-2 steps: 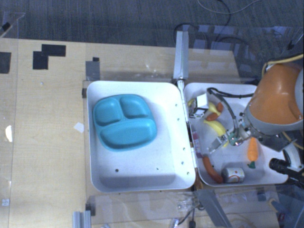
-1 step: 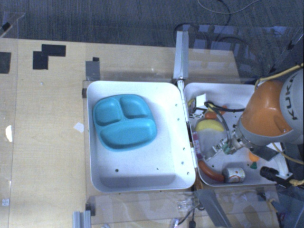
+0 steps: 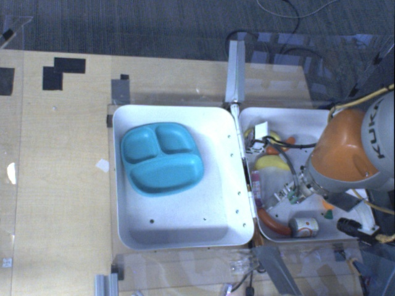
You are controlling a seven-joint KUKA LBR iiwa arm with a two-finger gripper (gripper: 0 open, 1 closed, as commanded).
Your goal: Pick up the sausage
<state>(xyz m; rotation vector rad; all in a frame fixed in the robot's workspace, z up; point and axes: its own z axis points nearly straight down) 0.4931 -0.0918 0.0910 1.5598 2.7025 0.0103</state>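
- Where the wooden surface [image 3: 62,165] is viewed from above at a slant, two shallow white bins are seen side by side on it.
- A blue divided tray [image 3: 162,158] is seen in the left bin [image 3: 216,214], toward its far left corner.
- The right bin [image 3: 315,119] is reached into by the grey arm with its orange band [image 3: 345,147] from the right edge.
- The gripper [image 3: 295,191] is seen low over the middle of the right bin; whether it is released or clenched cannot be told, as its tip is blurred and partly hidden among clutter.
- The sausage [image 3: 273,222], a reddish-brown curved piece, is seen lying at the near left corner of the right bin, apart from the gripper.
- A small metallic can [image 3: 304,227] is seen just beside the sausage, along the bin's near edge.
- A yellow object [image 3: 271,163] is seen toward the bin's far left part.
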